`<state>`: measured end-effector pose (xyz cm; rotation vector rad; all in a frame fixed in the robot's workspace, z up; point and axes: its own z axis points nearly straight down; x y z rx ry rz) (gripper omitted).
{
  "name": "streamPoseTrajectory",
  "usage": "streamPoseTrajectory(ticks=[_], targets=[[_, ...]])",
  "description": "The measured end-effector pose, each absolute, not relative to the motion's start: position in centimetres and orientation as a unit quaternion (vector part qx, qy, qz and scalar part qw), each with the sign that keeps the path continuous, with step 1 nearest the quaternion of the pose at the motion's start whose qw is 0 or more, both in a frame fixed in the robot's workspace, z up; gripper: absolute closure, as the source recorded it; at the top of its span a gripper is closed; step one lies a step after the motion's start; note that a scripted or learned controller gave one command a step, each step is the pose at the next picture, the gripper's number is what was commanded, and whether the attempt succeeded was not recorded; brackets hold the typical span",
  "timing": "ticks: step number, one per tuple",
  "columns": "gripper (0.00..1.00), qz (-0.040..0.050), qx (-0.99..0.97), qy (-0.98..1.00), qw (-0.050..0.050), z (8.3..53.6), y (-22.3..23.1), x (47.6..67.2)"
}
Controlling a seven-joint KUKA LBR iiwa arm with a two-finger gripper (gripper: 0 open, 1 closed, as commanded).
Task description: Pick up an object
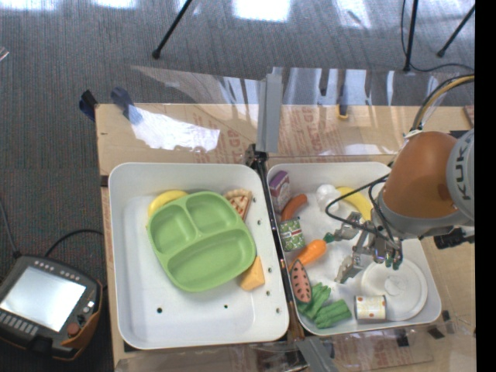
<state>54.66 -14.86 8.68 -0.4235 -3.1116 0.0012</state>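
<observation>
Gripper (353, 268): fingers apart, gripping nothing, over the right bin (431, 310).
Nearest items: carrot (312, 251) to its left, white plate (403, 287) to its right, small can (370, 307) just below.
Further off: watermelon slice (301, 280), green beans (324, 307), sausage (294, 205), banana (357, 201).
Left bin (139, 316): green tray (201, 240).

This looked like a robot lab. A big robot arm (422, 188) with cables reached over a brown surface (201, 134) that held two white bins (128, 208) of toy food. A control pad with a screen (46, 301) lay on the grey carpet (46, 68), and black stand legs (177, 18) stood behind.
</observation>
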Motion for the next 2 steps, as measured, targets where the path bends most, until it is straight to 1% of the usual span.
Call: streamPoseTrajectory(ticks=[1, 2], targets=[[0.0, -0.001, -0.172, -0.985, 0.0, 9.2, -8.9, 56.0], [1.0, 0.0033, -0.171, -0.985, -0.005, 10.5, -9.5, 56.3]])
